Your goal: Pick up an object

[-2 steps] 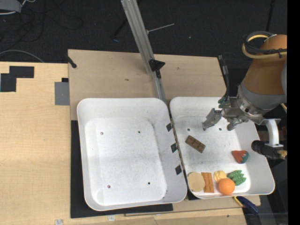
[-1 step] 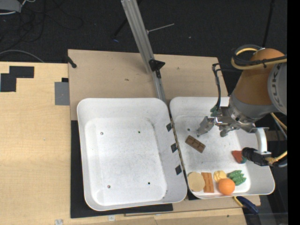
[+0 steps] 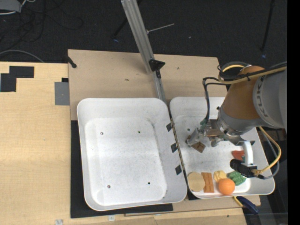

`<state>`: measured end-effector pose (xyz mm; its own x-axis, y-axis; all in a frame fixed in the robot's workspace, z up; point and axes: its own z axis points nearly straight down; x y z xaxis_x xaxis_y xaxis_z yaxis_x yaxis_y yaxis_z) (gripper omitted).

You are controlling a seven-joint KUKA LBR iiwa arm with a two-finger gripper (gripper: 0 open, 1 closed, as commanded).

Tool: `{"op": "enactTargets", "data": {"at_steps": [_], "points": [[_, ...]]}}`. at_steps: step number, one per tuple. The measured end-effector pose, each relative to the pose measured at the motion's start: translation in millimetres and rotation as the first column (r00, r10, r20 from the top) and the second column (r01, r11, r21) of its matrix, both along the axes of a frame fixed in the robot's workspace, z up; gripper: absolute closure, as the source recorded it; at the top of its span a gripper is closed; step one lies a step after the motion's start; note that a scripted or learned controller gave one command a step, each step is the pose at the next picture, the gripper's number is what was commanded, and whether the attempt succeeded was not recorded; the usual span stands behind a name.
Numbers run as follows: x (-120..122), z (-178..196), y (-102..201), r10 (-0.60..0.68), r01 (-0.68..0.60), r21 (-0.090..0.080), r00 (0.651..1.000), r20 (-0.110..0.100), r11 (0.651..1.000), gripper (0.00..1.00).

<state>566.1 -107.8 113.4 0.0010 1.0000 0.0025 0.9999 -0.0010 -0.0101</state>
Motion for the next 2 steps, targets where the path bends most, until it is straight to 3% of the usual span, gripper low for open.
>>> {"op": "enactTargets", "data": {"at_steps": [1, 2], "points": [[1.2, 13.4, -3.3, -0.009, 0.009, -0.001, 1.0, 0.006, 1.0, 1.0], [-4.4, 58.5, -0.6, -0.006, 0.006, -0.002, 1.0, 0.011, 1.0, 1.0]]}}
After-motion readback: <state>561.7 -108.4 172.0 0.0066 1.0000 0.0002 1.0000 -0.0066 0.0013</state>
